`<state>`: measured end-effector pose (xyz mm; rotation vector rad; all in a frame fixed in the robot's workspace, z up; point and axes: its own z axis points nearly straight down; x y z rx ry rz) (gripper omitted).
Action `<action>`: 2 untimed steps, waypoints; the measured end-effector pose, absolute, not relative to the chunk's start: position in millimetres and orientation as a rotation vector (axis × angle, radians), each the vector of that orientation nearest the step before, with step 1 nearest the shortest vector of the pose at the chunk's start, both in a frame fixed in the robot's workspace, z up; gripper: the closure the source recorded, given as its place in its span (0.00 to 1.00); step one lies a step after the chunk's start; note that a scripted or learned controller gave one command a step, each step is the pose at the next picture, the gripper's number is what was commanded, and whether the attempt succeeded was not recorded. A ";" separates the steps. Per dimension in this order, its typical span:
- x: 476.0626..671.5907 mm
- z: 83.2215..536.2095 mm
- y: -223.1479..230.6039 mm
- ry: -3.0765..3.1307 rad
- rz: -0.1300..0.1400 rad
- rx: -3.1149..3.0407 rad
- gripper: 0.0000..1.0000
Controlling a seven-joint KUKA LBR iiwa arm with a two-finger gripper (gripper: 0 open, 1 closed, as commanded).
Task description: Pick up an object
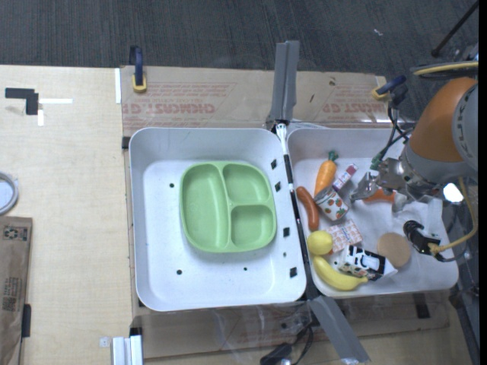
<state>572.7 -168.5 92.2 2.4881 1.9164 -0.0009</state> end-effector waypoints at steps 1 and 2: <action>594.3 91.4 -95.8 2.028 -0.003 2.400 0.00; 569.1 90.9 -95.2 1.798 -0.005 2.581 0.00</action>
